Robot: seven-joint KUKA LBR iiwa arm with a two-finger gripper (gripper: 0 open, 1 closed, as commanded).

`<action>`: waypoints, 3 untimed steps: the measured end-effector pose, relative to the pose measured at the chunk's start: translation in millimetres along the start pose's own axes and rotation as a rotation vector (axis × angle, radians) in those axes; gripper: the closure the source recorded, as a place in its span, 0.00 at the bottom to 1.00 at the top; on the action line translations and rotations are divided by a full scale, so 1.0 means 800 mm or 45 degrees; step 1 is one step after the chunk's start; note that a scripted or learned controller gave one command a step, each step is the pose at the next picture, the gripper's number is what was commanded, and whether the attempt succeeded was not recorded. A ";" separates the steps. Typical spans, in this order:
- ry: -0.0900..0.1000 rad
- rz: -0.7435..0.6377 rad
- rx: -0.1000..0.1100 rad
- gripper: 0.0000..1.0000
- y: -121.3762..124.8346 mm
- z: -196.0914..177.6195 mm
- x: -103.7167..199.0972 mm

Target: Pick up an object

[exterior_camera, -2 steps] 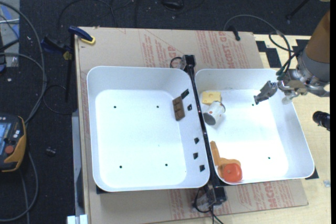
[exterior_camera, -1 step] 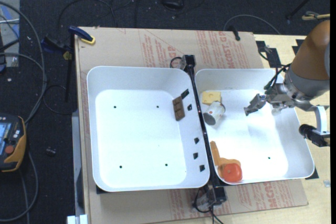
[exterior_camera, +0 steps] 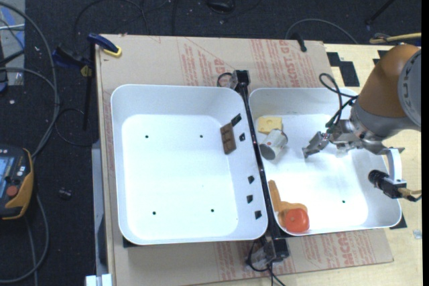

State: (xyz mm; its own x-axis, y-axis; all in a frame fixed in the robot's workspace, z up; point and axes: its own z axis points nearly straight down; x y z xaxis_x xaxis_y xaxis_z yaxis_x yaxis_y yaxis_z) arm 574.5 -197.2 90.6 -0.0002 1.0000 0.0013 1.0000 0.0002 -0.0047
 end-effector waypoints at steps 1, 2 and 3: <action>-0.002 0.000 -0.007 1.00 0.002 -0.016 0.000; -0.004 0.001 -0.012 1.00 0.002 -0.087 -0.013; -0.004 0.000 -0.013 1.00 0.006 -0.164 -0.017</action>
